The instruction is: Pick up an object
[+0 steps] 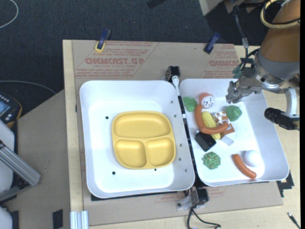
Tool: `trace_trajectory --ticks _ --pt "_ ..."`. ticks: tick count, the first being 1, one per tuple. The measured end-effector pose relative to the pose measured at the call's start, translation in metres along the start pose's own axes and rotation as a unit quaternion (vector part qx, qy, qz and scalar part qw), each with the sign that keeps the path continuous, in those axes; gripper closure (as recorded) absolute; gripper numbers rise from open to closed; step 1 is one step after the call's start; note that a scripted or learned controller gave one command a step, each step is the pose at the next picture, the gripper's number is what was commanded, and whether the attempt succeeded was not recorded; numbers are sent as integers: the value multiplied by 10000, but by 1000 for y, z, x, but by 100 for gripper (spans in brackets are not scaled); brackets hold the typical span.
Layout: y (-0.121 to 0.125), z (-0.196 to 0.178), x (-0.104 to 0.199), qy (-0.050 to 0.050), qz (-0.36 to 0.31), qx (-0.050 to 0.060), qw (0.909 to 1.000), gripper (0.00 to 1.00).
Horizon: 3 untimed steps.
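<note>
Your candidate objects crowd the right bin (pixel 272 142): corn cob (pixel 208 119) at its centre; green piece (pixel 233 112) just right of the cob; spotted white ball (pixel 207 100) above it; black block (pixel 205 140) and broccoli (pixel 211 160) below; sausage (pixel 244 166) and white egg (pixel 251 157) toward the near rim. The gripper (pixel 234 95) hangs over the far part (whether apart or together, you cannot tell), nothing visibly held. The left bin (pixel 95 128) holds a yellow divided tray (pixel 143 139), with bare white margin around it.
</note>
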State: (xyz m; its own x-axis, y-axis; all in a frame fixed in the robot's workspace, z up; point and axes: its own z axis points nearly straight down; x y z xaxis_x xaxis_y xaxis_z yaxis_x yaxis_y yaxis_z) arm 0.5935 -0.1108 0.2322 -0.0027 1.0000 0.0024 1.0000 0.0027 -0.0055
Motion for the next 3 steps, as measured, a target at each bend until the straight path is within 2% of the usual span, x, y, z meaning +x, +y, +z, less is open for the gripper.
trace_trajectory --ticks 1,2,3 --pt "-33 -7 42 3 -6 -6 10000 100" --pt "-55 -7 90 -1 -9 -5 10000 100" --pt "-84 19 127 -1 -3 9 10000 100"
